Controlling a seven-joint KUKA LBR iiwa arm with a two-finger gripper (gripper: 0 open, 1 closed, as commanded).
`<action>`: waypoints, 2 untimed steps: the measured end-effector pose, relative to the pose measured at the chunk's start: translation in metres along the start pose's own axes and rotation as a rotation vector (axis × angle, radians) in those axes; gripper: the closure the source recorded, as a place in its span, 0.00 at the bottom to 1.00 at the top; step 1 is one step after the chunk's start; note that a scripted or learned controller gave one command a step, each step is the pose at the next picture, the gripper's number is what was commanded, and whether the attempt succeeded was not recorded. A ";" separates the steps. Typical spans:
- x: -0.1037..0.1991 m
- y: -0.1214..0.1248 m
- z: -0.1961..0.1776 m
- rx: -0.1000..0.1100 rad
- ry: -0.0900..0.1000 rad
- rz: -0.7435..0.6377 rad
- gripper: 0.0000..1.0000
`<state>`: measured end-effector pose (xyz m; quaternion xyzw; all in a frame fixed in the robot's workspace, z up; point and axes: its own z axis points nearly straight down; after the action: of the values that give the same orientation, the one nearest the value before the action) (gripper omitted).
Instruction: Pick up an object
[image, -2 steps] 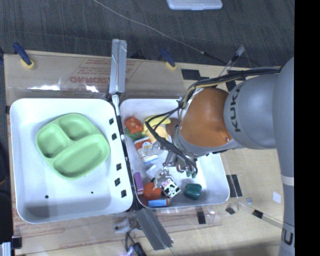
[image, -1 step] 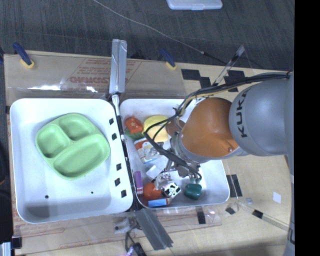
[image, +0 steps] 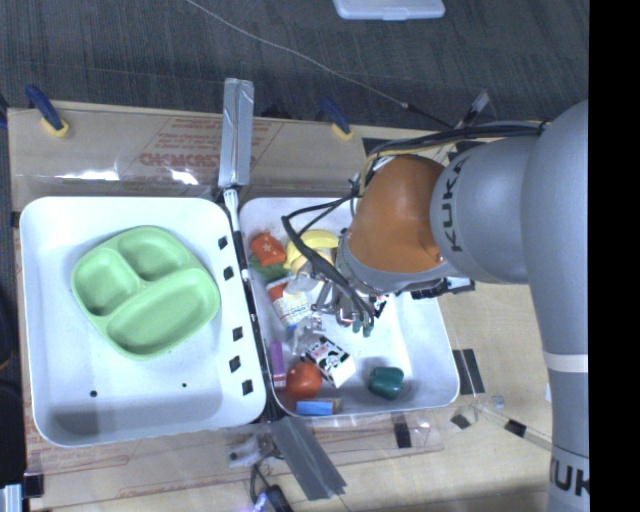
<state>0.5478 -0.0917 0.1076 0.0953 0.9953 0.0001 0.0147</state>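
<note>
Bins sit side by side on the bench — two white ones. The left bin (image: 45, 300) has a green plate (image: 147, 290) in it, with three parts to it. The right bin (image: 425, 340) is full of small things. The big grey arm (image: 500, 200) with its orange band (image: 398, 215) reaches in from the right and hangs over the middle of that bin. Its gripper (image: 345, 308) points down among the things, but the arm hides too much of it, so I cannot tell if it is open or closed, or if it has anything. Near the top of the pile are a red toy (image: 266, 248) and a yellow banana (image: 318, 240). Lower down lie a black-and-white box (image: 330, 358), an orange-red ball (image: 303, 378), a small blue piece (image: 314, 407) touching the front wall, and a dark green block (image: 386, 380) off to the right — apart from the rest.
</note>
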 end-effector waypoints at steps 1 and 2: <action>-0.054 0.007 0.013 0.003 0.022 0.055 0.00; 0.028 -0.022 0.015 0.006 0.027 0.165 0.00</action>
<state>0.5164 -0.1081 0.0917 0.1769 0.9842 -0.0002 0.0008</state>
